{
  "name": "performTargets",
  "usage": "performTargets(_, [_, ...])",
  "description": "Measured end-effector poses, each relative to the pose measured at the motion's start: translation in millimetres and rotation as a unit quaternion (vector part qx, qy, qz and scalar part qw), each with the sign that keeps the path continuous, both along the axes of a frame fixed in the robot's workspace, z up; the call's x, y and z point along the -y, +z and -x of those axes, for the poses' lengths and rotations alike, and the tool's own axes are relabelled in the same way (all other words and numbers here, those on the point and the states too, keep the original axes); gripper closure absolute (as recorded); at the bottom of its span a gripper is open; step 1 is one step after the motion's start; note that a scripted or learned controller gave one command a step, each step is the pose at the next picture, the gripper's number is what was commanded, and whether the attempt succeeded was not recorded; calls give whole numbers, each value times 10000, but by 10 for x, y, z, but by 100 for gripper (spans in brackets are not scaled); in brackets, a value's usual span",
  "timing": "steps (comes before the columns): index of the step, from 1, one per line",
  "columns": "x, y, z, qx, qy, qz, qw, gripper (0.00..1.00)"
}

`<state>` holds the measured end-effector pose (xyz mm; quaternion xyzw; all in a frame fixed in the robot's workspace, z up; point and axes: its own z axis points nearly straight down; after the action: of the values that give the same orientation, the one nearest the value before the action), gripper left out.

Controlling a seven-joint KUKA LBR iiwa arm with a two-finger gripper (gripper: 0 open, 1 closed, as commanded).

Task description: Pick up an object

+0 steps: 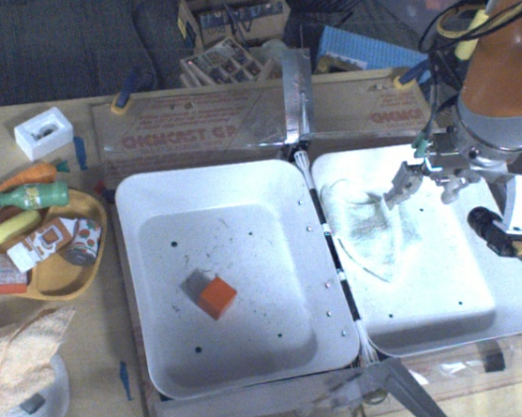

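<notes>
An orange block (219,298) with a grey face lies in the left white bin (149,217), a little left of that bin's middle. My gripper (424,189) hangs over the upper part of the right white bin (464,320), far to the right of the block. Its two fingers (398,192) are spread apart, and nothing sits between them. The grey arm with its orange band (498,60) comes in from the upper right.
A faint translucent film or scuff patch (369,227) lies in the right bin, left of the gripper. A wooden bowl (62,279) of toy food sits left of the bins, a cloth (22,374) below it, and a cardboard wall (195,131) behind.
</notes>
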<state>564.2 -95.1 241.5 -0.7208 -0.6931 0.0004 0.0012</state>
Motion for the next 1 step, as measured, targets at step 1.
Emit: performTargets(1, [892,-1136,-271,-3,-337,7,9994,0])
